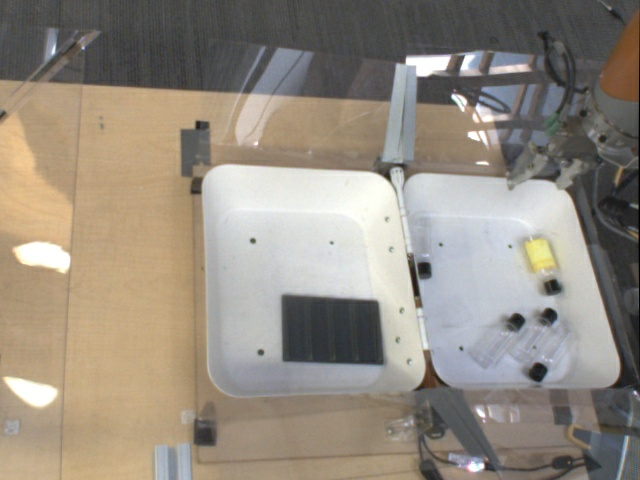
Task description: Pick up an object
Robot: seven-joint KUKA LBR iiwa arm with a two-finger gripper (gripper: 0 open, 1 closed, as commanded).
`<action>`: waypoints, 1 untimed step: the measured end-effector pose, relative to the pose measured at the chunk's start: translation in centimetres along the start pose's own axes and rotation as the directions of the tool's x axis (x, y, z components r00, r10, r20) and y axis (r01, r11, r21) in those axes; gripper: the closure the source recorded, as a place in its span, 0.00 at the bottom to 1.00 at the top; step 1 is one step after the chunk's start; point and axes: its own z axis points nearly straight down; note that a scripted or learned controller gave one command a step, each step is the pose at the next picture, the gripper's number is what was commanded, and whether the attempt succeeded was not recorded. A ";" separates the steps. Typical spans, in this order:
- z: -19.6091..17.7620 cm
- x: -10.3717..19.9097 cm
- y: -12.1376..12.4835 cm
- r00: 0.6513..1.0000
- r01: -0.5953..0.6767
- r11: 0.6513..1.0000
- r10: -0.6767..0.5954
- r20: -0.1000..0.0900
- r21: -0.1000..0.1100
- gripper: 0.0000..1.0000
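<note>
Now, gripper (545, 164): just above the far right corner of the right bin (470, 218), over the rim, with nothing seen held.
Gripper opening: cannot tell; metal parts and cables crowd together there and blur into the frame behind.
Arm (618, 78): cut off by the picture edge beyond the far right corner of the right bin; only a patch of orange and grey visible.
Yellow block (540, 255): on the floor of the right bin, toward its right wall, well apart from the gripper.
Black caps (547, 317): four small dark pieces scattered in the near right part of the right bin, one just beside the yellow block; too small to name exactly.
Clear vials (522, 346): lying among the caps by the near wall of the right bin; transparent, outlines hard to separate, number uncertain.
Black bit (424, 268): alone against the left wall of the right bin.
Dark ridged pad (332, 329): flat in the left bin (290, 208), beyond the left wall of the right bin.
Clear sheet (300, 98): glare beyond the far wall of the right bin, edges hard to trace.
</note>
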 end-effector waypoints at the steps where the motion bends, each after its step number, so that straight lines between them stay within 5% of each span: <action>1: 3.1 -0.3 -3.6 0.991 0.137 0.991 -0.137 0.000 0.001 0.00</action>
